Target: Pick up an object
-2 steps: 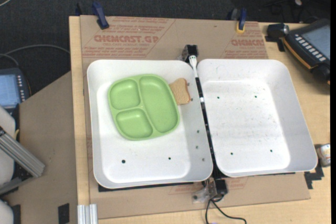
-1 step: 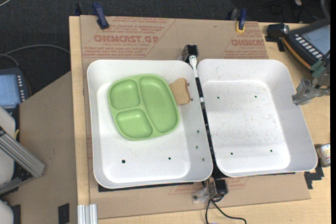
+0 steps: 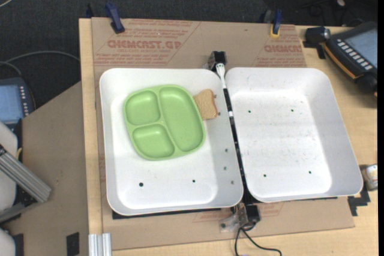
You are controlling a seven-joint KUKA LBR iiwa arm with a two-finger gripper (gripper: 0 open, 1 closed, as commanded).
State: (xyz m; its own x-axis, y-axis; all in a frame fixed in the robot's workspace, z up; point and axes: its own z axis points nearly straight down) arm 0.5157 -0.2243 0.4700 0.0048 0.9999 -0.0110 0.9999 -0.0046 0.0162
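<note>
A green divided plate with three compartments lies in the left white bin, toward its upper middle. A small tan, cracker-like piece rests beside the plate's upper right rim, close to the bin's right wall. The right white bin lies next to it.
The bins sit side by side on a brown board held by blue clamps at the back. A tablet-like device lies at the far right. Cables run at the front. A metal rail stands at the left.
</note>
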